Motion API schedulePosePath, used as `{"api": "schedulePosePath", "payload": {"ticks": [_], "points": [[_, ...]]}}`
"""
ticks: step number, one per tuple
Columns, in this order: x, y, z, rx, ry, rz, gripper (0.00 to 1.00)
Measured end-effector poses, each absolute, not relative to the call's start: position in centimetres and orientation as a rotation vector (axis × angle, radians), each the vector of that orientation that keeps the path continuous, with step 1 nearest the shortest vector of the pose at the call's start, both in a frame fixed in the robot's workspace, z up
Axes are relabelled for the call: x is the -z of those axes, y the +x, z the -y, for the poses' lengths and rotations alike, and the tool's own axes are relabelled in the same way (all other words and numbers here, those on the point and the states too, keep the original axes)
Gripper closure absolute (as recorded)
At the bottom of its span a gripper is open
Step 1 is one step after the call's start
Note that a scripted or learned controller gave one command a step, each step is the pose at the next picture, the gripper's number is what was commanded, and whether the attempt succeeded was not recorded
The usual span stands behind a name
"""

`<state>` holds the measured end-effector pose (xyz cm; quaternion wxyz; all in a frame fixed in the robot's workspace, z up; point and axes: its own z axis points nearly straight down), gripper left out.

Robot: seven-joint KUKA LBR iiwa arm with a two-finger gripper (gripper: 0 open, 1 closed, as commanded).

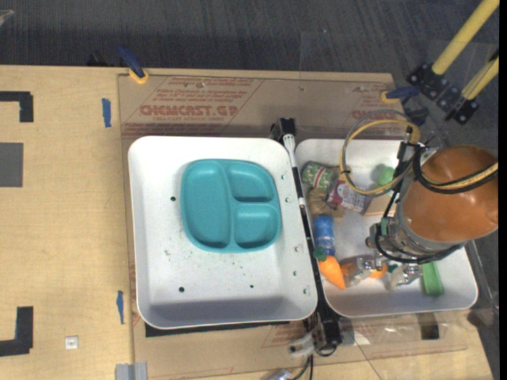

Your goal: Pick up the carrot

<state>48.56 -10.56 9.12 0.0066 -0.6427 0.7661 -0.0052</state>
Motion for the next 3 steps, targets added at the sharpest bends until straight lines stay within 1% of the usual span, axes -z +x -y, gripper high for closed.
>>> {"api": "schedulePosePath", "payload": {"ticks": [1,2,3], "points": [[-19.1,60.2,8.4,0.011,-1.869,-2.505,0.0],[-18.5,50.0,7.6,-0.005,-2.148,-2.287,0.0],[-10.7,47.8,9.6,-0.01,-2.352,-2.081,0.0]]}}
